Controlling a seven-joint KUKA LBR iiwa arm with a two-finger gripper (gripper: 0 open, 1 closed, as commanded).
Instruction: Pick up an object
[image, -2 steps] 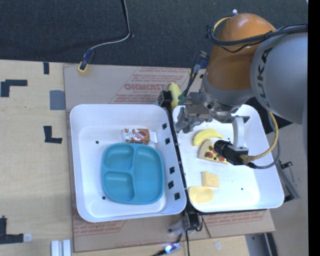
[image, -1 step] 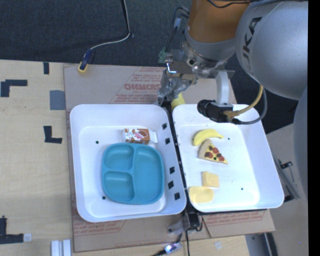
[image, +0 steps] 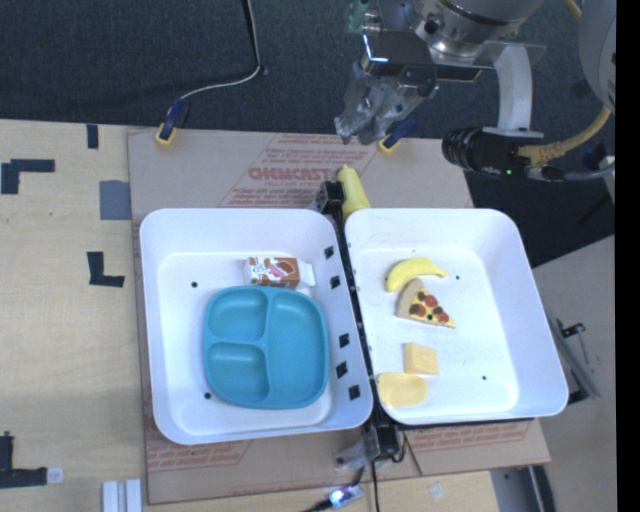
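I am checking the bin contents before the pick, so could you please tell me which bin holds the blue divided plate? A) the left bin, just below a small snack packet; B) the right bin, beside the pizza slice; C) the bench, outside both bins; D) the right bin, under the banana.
A: the blue divided plate lies in the left bin, just below the small snack packet.

I've got the arm reaching in from the upper right, wrist angled down and leftward. My gripper (image: 358, 125) hangs high at the top of the view, fingertips pointing down and close together, nothing visible between them.
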